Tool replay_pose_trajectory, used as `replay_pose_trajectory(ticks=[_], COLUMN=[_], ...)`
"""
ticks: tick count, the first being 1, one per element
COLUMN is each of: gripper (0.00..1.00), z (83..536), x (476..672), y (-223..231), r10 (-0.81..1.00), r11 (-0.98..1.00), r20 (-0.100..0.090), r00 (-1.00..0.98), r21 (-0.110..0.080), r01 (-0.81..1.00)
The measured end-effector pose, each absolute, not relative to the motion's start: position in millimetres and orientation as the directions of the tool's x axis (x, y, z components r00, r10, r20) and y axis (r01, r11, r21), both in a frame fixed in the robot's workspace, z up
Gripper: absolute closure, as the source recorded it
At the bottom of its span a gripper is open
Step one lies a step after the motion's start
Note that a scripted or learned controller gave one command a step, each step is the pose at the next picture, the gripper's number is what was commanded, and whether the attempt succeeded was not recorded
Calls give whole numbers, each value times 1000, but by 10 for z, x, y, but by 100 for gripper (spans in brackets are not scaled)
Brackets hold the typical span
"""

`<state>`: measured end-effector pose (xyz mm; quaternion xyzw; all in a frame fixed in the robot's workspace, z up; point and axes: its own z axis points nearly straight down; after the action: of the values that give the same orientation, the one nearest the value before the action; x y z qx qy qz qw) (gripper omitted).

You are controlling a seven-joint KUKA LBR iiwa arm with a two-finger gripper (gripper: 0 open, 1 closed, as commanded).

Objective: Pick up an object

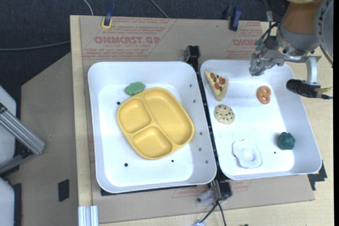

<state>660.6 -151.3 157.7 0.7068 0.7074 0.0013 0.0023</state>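
Pretzel lies just below fingers; fingers' opening unclear, nothing visibly held.

Grey arm, orange band, yellow cable loops.

Even, fairly bright light falls from above, with no hard glare. The two white bins come close to washing out, though their rims stay readable. Shadows are soft and short: a faint one lies just under the gripper, and thin ones hug the yellow tray far off to its left. Focus is slightly soft everywhere, with mild grain on the dark floor.
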Motion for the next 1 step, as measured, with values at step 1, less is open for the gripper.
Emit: replay_pose_trajectory(ticks=[1], gripper=[100], z=[2141], x=[6594], y=[-1415], r10=[1000], r11=[1], r20=[-2], r00=[-1], r21=[7], r01=[1000])
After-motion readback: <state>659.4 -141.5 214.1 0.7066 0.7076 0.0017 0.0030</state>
